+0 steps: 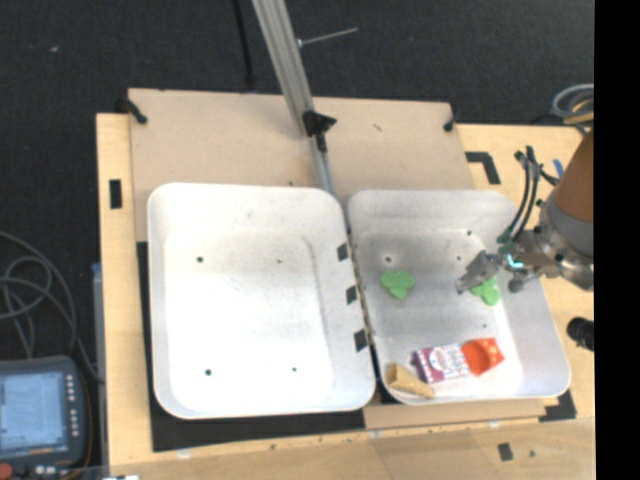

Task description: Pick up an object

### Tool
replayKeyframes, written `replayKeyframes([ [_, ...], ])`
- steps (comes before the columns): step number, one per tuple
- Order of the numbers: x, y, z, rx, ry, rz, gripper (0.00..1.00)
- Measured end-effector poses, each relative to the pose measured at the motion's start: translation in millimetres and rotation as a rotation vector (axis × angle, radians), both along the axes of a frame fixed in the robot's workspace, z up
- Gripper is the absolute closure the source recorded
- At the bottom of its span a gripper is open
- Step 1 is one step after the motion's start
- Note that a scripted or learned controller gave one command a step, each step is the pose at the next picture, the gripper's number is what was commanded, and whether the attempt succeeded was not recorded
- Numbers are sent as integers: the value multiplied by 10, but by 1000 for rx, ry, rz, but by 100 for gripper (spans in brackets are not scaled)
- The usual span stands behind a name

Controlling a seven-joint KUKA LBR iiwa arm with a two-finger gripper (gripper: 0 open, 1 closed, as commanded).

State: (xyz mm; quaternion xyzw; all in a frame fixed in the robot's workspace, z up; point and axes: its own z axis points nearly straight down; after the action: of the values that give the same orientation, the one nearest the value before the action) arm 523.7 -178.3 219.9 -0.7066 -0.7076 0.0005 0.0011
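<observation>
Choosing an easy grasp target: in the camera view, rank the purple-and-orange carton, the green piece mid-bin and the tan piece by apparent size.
1. purple-and-orange carton
2. green piece mid-bin and tan piece: these look alike in size, so I won't rank them.

Reaches in from the right edge, orange band just showing above the grey wrist. Wrist bent down and leftward, with dark cables looping over its top. Hand (487, 276) held low, pointing left, one grey finger (476, 273) jutting out ahead of the other.
</observation>
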Motion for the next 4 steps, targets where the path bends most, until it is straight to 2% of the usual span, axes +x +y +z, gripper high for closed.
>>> replayKeyframes([
  [1, 9, -1, 23, -1, -5, -1, 0],
  [3, -40, 9, -1127, -2, 2, -4, 0],
  [4, -12, 3, -985, -2, -9, -12, 100],
])
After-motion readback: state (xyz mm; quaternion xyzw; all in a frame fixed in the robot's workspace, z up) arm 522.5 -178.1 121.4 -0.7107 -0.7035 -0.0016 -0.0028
